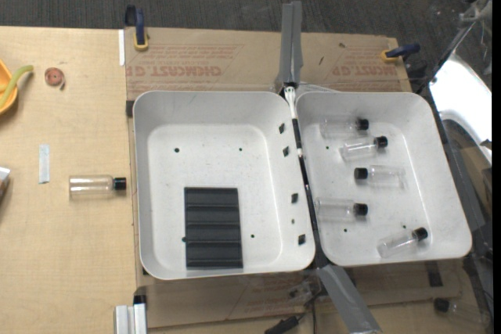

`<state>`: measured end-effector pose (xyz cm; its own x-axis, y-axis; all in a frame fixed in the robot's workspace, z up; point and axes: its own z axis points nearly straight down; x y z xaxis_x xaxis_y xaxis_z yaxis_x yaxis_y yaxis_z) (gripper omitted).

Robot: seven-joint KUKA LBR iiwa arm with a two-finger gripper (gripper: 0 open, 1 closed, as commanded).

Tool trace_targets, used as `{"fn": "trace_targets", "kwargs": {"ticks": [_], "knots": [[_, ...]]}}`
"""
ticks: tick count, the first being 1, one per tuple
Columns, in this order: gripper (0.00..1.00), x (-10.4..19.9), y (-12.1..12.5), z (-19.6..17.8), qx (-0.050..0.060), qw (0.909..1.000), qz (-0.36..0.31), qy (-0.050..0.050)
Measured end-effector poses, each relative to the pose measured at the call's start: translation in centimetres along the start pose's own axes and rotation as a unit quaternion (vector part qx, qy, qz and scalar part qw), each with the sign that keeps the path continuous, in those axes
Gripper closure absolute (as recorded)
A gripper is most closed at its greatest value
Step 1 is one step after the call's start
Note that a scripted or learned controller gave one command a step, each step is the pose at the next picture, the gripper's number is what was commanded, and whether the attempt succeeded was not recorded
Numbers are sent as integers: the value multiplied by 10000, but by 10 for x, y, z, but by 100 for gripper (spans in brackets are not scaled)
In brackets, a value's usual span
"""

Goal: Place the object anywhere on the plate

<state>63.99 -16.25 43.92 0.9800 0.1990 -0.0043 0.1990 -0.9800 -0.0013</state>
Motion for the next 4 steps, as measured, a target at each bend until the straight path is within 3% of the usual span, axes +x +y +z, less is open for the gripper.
{"fn": "trace_targets", "kwargs": {"ticks": [1,2,3,4], "knots": [[0,-18,58,0,-1,10000,-3,-6],[0,7,31,0,-3,10000,-25,2],[0,-62,49,-1,3,10000,0,-3],[0,-9,23,0,-1,10000,-8,-4]]}}
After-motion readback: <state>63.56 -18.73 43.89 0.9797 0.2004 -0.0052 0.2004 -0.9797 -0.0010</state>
